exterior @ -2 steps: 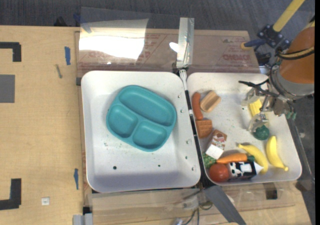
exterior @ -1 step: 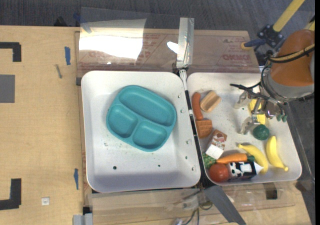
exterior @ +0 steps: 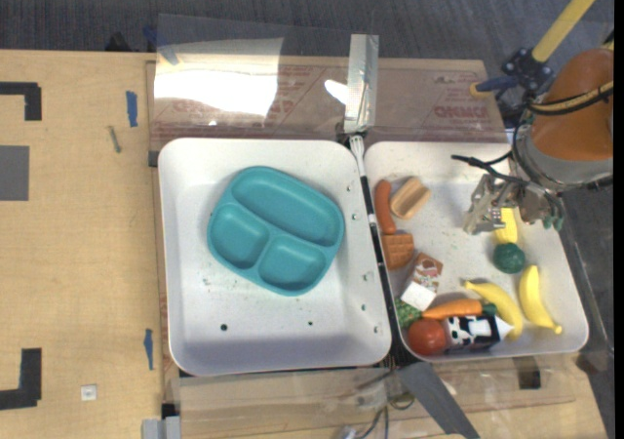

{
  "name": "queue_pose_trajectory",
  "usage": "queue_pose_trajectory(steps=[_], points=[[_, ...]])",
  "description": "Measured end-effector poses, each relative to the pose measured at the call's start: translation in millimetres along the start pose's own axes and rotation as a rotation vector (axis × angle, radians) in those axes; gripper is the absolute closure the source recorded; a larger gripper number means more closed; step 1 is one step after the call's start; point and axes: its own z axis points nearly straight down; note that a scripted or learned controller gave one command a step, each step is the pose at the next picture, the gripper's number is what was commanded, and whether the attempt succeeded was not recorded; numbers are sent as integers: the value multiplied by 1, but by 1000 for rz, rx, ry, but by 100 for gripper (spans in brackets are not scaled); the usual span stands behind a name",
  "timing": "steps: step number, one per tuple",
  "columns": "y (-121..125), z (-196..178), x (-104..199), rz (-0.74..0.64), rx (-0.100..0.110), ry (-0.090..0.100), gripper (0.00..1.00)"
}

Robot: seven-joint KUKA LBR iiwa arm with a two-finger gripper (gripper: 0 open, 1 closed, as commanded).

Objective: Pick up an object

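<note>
Figure: grasp stage, seen from above. My tool (exterior: 492, 211) sits low in the right bin (exterior: 575, 330), near its far right corner. Its metal fingers straddle a small yellow piece (exterior: 507, 224) at their tips, but I cannot tell whether they are wide or narrow, nor whether they actually pinch the piece. A green ball (exterior: 508, 257) lies just in front of the tool, touching or nearly touching the yellow piece. Nearer still lie two bananas (exterior: 534, 299) and a cow toy (exterior: 474, 329). To the tool's left lie a hot dog (exterior: 383, 208), a bun (exterior: 409, 197) and a waffle (exterior: 398, 250). Further left, in the other bin (exterior: 185, 330), a teal tray (exterior: 277, 229) rests alone. I judge the task unfinished: the approach looks complete and a candidate is under the tool, but nothing is lifted clear of the bin floor. Closing securely and raising remain.
</note>
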Motion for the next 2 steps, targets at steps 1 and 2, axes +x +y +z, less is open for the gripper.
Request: queue_pose_trajectory(steps=[1,2], points=[[0,1,1,0,-1,2,0],[-23,15,7,-44,-3,14,0]])
